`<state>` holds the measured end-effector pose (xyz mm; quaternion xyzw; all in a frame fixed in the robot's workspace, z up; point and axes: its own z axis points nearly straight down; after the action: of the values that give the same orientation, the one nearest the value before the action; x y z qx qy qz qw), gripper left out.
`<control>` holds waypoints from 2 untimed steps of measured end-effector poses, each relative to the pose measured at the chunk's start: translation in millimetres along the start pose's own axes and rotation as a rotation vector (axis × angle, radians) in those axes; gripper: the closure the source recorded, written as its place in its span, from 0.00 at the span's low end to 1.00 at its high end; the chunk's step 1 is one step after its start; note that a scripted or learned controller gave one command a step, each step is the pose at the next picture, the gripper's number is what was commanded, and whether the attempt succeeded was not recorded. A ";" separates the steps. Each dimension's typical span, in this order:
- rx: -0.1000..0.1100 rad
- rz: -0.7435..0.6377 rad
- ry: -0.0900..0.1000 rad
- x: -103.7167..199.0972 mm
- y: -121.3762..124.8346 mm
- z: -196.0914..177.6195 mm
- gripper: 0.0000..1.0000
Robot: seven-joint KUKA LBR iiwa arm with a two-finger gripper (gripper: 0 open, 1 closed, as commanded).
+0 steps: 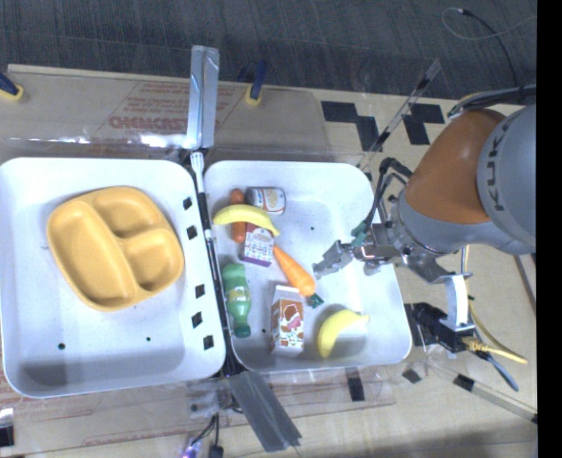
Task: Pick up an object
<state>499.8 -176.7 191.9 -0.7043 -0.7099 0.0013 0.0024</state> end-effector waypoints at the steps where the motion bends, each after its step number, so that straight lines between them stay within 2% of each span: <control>1: -0.001 -0.118 -0.001 37.3 19.9 101.1 0.00; 2: 0.001 -0.122 -0.001 37.0 19.4 91.6 1.00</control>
<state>518.4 -139.4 100.2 -0.6599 -0.7513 0.0018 0.0024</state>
